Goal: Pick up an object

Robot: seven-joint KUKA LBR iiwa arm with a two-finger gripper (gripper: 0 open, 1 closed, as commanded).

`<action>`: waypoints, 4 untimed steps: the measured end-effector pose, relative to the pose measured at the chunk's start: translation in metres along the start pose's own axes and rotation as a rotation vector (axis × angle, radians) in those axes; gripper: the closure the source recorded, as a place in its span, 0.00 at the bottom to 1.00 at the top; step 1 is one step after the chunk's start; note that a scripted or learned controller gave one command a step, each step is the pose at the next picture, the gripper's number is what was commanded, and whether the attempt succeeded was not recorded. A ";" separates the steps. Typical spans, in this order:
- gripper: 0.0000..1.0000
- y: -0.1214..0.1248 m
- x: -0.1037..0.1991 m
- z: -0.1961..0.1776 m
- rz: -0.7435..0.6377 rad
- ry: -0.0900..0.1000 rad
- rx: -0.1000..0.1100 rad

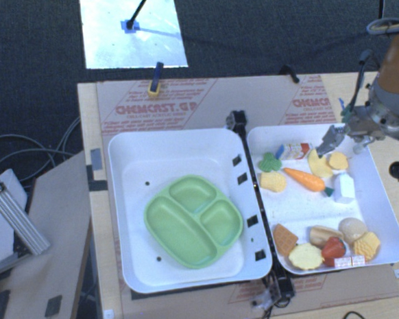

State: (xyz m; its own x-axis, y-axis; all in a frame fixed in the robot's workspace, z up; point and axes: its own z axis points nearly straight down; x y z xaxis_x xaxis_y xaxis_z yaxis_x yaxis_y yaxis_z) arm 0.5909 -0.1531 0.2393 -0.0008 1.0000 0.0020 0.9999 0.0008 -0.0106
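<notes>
Arm in from the right; grey wrist with orange band sits over the upper right corner of the right bin (pixel 389 224). From my feed the pincer (pixel 344 140) hangs above that bin's far edge, near the yellow pieces. I cannot tell whether it is wide or narrow; the tips blur into the bin wall and the toys beneath. I see nothing between them that I could call held.

Left bin (pixel 130 195): one green divided tray (pixel 193 221), three compartments, lying flat and turned at a slant.

Right bin, upper cluster: a small green leafy piece (pixel 270 162) near the left wall, a yellow piece (pixel 273 182) just below it, an orange carrot (pixel 305 179) lying slantwise in the middle. A small red and white item (pixel 296 151) lies by the far wall. Two yellow pieces (pixel 319 164) (pixel 338 161) lie just under the pincer, close together. A white block (pixel 344 186) sits right of the carrot's tip.

Right bin, lower cluster, along the near wall: a tan cracker-like slab (pixel 285 239), a yellow round piece (pixel 305 256), a red piece (pixel 333 248), a brown bread-like piece (pixel 322 234), a pale round piece (pixel 352 228), a yellow ridged piece (pixel 367 245). These lie bunched and touching in places.

Both bins rest side by side on a cardboard sheet (pixel 181 105) on the desk (pixel 89 116). A black clip strip (pixel 250 192) runs between the bins.
</notes>
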 end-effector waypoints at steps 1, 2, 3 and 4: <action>0.00 0.002 0.000 -0.007 -0.003 -0.002 -0.012; 0.00 -0.005 0.007 0.048 -0.001 -0.001 -0.008; 0.00 -0.013 0.013 0.102 -0.001 0.000 -0.006; 0.00 -0.013 0.014 0.155 0.000 -0.001 -0.007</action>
State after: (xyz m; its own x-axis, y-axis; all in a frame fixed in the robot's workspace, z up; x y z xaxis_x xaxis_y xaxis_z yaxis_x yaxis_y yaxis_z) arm 0.5759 -0.1389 0.0848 -0.0010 1.0000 0.0014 1.0000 0.0010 -0.0037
